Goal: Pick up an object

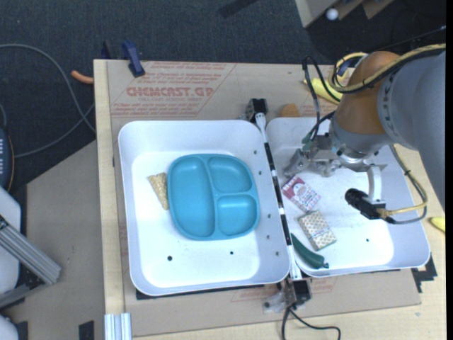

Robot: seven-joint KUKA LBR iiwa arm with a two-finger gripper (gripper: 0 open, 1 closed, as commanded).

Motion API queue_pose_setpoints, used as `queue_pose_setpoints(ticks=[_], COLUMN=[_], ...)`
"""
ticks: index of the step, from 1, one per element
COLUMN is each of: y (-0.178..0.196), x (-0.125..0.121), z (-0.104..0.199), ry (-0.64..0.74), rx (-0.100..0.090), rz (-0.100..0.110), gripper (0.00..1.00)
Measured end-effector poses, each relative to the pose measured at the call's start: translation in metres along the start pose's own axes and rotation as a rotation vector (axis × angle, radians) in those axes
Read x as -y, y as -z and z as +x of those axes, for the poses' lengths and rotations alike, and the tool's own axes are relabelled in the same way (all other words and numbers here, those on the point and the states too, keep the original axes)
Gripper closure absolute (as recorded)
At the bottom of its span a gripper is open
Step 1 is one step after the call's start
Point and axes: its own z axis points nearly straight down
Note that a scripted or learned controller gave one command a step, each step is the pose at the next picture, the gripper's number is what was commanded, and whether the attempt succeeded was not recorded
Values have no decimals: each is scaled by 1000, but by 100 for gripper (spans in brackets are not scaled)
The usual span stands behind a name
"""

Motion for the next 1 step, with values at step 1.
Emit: queue_pose_setpoints(ticks=[1], y=[1], x=[-57], z=[-16], ry=[1], rx=[1], rz=[-3], gripper=[0])
